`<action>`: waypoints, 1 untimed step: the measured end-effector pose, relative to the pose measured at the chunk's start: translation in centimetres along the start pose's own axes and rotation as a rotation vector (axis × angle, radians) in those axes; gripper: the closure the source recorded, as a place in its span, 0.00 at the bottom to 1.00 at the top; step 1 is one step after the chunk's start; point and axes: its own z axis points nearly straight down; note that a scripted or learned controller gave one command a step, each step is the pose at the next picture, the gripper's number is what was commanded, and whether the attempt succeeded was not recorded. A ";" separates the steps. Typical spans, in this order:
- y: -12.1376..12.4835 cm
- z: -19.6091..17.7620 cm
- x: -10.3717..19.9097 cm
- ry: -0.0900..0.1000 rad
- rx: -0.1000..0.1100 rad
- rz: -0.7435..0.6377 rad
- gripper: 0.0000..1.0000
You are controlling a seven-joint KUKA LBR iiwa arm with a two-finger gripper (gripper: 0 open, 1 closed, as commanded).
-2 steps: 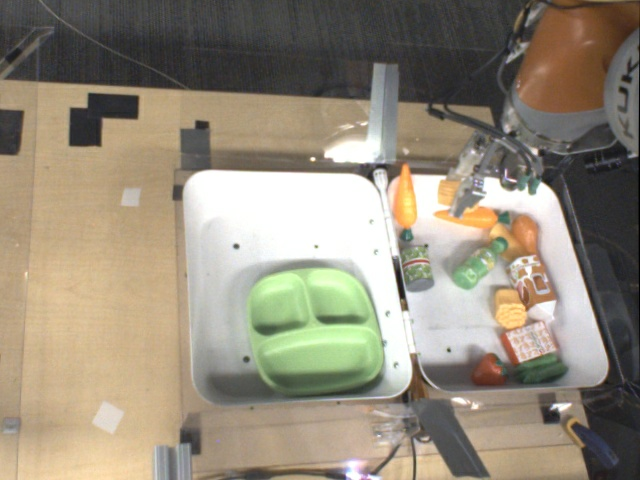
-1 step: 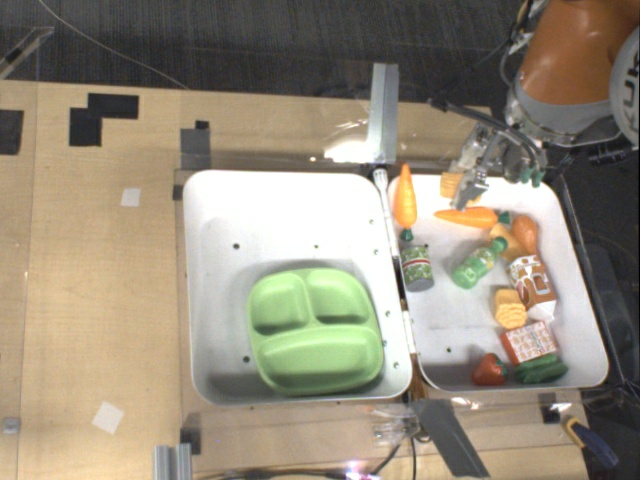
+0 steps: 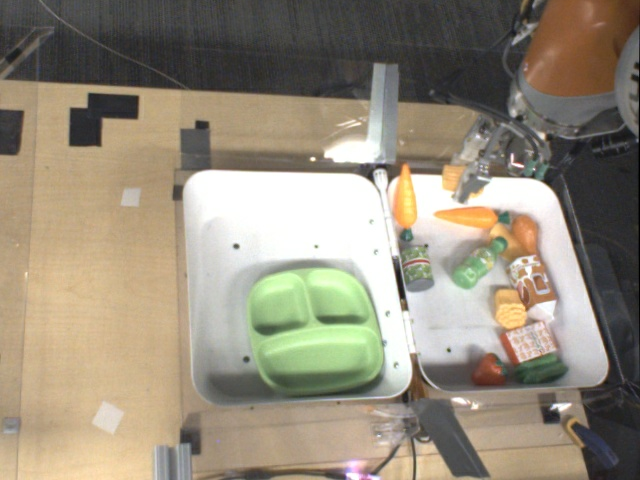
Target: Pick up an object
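We see the grey arm with its orange band (image 3: 568, 30) at upper right, reaching in over the far edge of the right shallow white bin (image 3: 578, 268); the two-finger gripper (image 3: 478, 173) hangs above that bin's far left corner; a small yellow-orange block (image 3: 455, 177) sits right at its fingers, but we cannot tell if it is gripped or how wide the fingers stand. Just below lies an orange plastic carrot (image 3: 466, 217), on its side; a second orange carrot-shaped toy (image 3: 404, 197) rests on the divider between the bins; a small green-labelled can (image 3: 416, 266) stands near it, just inside the right bin; a green plastic bottle (image 3: 478, 263) lies tilted mid-bin; an orange rounded toy (image 3: 524, 235) near the right wall; a brown-and-white carton (image 3: 531, 279), a yellow waffle-like piece (image 3: 510, 310), a red-and-white packet (image 3: 529, 342), a red toy (image 3: 489, 370) and a dark green toy (image 3: 541, 371) crowd the near right corner. The left shallow white bin (image 3: 230, 218) holds a green compartment tray (image 3: 315, 330), face up.
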 end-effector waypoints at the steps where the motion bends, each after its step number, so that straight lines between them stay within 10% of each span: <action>1: 0.2 -1.3 -0.3 -0.011 -0.002 -0.005 1.00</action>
